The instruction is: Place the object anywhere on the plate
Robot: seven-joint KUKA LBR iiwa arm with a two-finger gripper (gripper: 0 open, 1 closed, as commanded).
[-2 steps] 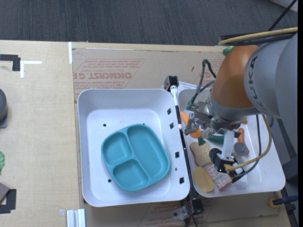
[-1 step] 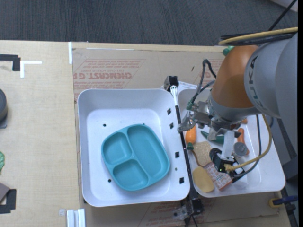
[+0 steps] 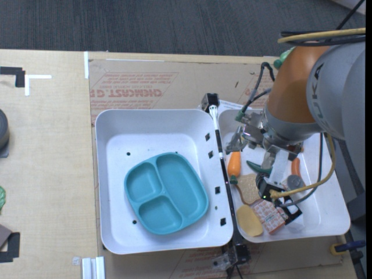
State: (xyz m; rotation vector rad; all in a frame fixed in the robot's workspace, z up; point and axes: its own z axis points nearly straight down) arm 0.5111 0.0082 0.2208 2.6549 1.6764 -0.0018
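My gripper (image 3: 243, 139) hangs over the bin (image 3: 336, 213) next to the one that holds the blue plate (image 3: 166, 193), and I cannot tell if it is spread wide or squeezed tight. A small orange toy (image 3: 233, 164) sits off the plate, just past the wall on the plate's far side, close by my gripper. A tan slice (image 3: 249, 188) and a yellow piece (image 3: 250, 221) lie off the plate too, on that same side.

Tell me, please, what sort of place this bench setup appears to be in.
Most likely a robotics lab or test cell: a grey-and-orange robot arm reaches over a white bin of small toy-like food items, beside a second white bin holding a teal plate, on a cardboard-lined bench.
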